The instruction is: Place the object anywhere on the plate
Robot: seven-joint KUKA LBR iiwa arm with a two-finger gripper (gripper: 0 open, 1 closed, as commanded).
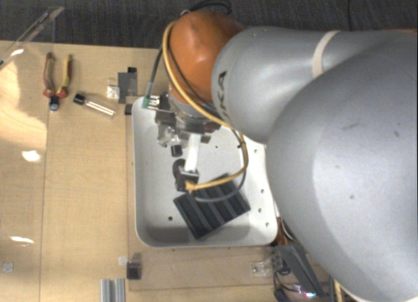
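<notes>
- Lying flat on the floor of the white bin (140, 225), toward its near wall, the dark ribbed slab (212, 210) sits at a slant to the bin's sides. I take it for the object to be moved.
- Its straight parallel ridges and crisp corners suggest a stiff moulded piece, plastic or hard rubber. It is probably light to middling in weight, not fragile, and likely to keep its shape when lifted.
- Being broad and low, it gives little to pinch across its face. The better hold is probably across its shorter width, edge to edge, where the ribbing should help against slipping.
- A hold near one end would likely let it tip, so the middle of its length looks safest.
- The gripper (176, 142) hangs over the middle of the bin, beyond the slab's far corner and apart from it.
- Whether the gripper is spread or pressed together I cannot tell, and I see nothing held in it.
- The slab is the one loose thing I can make out in this bin.
- The arm's grey bulk covers the view's right, so where the plate stands cannot be told.
- Outside the bin, on the table (85, 196) at the view's left, lie red-handled pliers (57, 77), a small clear vial (95, 103) and a grey block (127, 83).
- A small dark block (134, 269) lies on the table just off the bin's near left corner.
</notes>
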